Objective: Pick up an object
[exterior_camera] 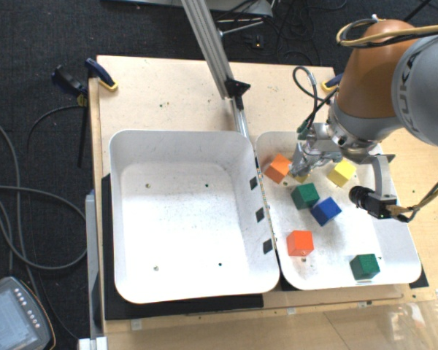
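The gripper hung low in the right bin, its tip just beside an orange block near the bin's upper left corner; whether it held anything could not be told. A green cube, blue cube and yellow cube lay close by, an orange-red cube and another green cube farther off.
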{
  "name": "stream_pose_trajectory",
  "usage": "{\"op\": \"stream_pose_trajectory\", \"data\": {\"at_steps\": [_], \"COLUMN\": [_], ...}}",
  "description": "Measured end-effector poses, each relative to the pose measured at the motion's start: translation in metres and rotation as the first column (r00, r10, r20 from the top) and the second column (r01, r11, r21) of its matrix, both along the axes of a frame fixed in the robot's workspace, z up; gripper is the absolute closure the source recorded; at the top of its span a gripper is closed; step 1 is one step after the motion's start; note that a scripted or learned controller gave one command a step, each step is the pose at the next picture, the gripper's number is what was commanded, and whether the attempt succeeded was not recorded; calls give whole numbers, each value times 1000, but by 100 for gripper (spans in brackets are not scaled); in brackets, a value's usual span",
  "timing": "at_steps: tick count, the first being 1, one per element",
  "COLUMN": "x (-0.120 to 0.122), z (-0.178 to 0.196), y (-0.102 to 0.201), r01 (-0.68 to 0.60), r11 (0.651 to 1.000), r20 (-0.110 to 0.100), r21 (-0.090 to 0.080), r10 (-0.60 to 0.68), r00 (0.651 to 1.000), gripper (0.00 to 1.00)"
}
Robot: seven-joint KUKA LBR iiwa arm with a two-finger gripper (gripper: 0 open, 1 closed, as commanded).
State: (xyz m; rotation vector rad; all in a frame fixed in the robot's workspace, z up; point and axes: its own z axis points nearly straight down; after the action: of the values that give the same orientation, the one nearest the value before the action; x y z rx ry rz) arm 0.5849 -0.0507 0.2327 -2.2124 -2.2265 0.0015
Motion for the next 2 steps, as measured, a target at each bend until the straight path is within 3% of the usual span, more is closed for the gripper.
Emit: {"op": "stream_pose_trajectory", "data": {"at_steps": [2], "x": [-40], "z": [15], "y": [105], "r01": [-2], "r11": [1000], "r20": [1], "r21": [1], "r10": [2], "r00": [1000], "gripper": [100]}}
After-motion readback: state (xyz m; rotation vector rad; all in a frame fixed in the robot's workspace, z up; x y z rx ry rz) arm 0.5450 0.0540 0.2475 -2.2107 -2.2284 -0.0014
